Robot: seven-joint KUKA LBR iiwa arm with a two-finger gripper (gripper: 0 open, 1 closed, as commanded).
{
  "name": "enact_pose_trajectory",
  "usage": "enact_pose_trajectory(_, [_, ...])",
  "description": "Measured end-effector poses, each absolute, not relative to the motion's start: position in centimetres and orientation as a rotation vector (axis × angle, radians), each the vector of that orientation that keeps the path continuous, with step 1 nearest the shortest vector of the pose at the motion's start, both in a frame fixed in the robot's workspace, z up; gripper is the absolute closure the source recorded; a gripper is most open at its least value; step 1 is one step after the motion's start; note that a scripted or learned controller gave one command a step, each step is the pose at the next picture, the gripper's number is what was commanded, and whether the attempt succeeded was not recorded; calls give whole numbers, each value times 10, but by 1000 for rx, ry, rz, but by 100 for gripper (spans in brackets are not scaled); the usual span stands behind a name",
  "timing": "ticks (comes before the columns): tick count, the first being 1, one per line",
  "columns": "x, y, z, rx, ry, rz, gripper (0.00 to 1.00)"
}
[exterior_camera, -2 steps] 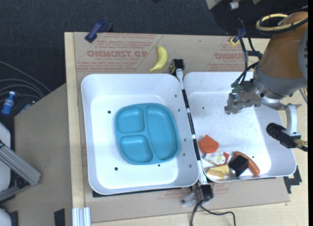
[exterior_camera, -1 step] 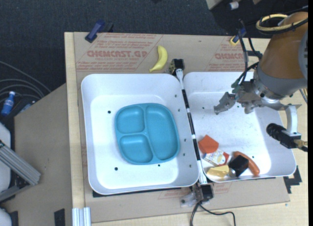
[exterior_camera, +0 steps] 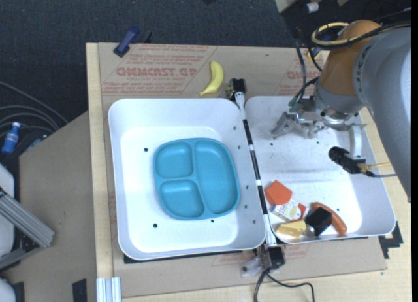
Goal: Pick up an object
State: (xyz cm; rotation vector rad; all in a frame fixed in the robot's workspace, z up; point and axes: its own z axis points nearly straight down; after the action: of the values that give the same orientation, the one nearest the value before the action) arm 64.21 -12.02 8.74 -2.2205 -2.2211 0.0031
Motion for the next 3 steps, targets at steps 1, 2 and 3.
enact_pose_trajectory(1, [644, -120, 100, -2222, -2227, 0, 100])
enact_pose_trajectory(2, [644, -120, 99, -2222, -2226, 0, 0])
enact_pose_trajectory(3, [667, -93, 85, -2221, -2224, -1, 0])
